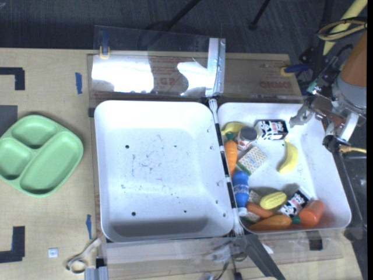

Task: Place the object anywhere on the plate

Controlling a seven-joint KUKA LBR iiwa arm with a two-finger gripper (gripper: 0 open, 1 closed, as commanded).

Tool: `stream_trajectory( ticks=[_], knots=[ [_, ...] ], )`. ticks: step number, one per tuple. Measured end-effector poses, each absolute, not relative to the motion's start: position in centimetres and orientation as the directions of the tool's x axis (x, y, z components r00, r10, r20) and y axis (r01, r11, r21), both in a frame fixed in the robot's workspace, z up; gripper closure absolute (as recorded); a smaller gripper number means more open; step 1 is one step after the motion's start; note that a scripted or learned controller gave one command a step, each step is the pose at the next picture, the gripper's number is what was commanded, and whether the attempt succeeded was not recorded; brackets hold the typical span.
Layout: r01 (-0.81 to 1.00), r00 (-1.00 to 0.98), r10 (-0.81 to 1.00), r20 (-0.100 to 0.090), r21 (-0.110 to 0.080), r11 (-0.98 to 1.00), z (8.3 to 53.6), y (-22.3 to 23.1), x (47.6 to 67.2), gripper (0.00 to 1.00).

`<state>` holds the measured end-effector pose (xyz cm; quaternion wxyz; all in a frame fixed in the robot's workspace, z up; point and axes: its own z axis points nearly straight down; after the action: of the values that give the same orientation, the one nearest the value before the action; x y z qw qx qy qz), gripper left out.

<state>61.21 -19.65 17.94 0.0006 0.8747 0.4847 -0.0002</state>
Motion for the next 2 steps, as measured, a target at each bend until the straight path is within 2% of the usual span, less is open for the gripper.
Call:
stream_trajectory(
  ticks=[1, 2],
  knots=[
    [0.968, 0.249, 0.968, 0.001, 0.002, -0.249, 8.6, -16.8, 56.1, 0.0],
    [0.844, -0.536, 0.844, -0.005, 0.005, 0.536, 11.4, -21.6, 59.2, 0.0]
  ],
)
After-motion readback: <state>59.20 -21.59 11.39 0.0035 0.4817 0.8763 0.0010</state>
